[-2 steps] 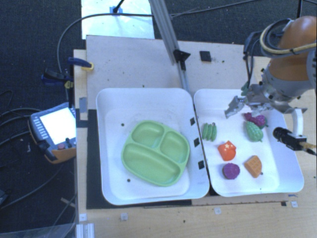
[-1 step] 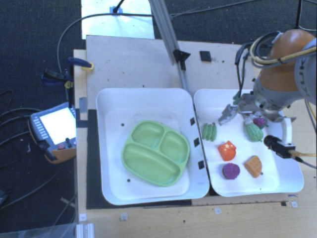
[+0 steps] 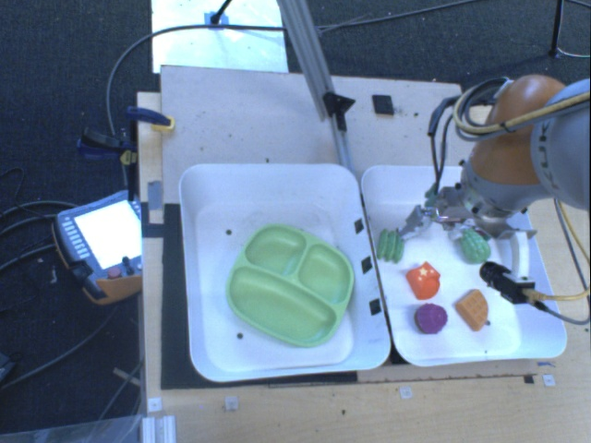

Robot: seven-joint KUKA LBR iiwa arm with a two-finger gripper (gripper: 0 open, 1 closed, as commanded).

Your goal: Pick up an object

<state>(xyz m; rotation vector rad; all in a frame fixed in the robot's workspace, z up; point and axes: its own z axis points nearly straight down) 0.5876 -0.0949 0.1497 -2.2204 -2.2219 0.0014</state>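
Grey arm (image 3: 563, 141), orange band, yellow and black cables, metal tool (image 3: 452, 218).

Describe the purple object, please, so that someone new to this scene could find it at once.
Look at the right-hand white bin, the one holding several small toy foods rather than the green divided plate. Go to its near edge: the purple object sits there, left of the orange-brown piece and just below the red-orange one. It is the sole purple item, rounded and dark.

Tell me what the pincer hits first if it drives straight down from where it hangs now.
Likely the white floor of the right bin: the pincer hangs over bare floor between the two green toys. Depth is unclear from this view.
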